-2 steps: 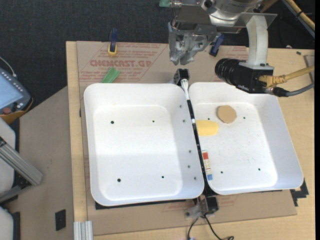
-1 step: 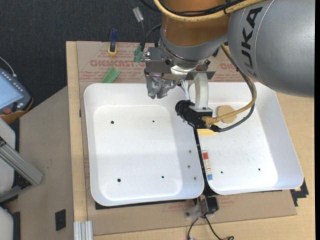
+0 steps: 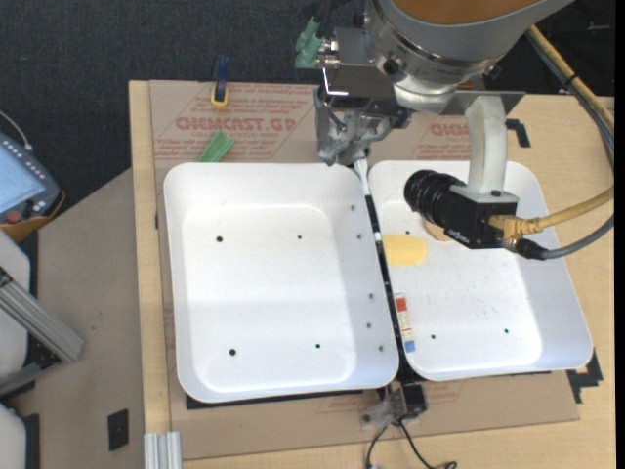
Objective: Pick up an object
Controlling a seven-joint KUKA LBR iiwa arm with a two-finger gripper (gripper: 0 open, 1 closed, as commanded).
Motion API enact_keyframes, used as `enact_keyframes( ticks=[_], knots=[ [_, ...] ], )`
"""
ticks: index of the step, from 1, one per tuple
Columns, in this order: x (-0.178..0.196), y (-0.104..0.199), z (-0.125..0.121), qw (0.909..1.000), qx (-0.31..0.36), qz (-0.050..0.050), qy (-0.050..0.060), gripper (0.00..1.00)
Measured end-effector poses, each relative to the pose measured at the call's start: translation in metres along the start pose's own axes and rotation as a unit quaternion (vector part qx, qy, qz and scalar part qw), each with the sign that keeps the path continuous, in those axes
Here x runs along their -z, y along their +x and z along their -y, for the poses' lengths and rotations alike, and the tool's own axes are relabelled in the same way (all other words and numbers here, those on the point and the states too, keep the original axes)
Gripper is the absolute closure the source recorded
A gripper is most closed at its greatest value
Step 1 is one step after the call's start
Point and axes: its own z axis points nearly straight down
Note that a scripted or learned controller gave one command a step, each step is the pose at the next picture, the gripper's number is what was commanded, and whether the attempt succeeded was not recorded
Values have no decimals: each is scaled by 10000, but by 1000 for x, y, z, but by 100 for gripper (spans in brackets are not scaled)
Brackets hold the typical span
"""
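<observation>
My gripper (image 3: 344,149) sits top centre, over the bins' back rims; can't tell its state. Yellow object (image 3: 404,251) lies in the right bin (image 3: 488,311), left side near the divider, below-right of me, long axis across frame.

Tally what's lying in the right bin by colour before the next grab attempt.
Yellow: 1, a pale yellow piece near the bin's left wall.
White with red and blue marks: 1, a slim stick along the divider.
Total: 2.
</observation>
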Motion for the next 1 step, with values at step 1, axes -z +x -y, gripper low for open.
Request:
enact_keyframes(
  ticks=[1],
  knots=[
    [-1, -1, -3, 10000, -24, 46, 79, 100]
  ],
)
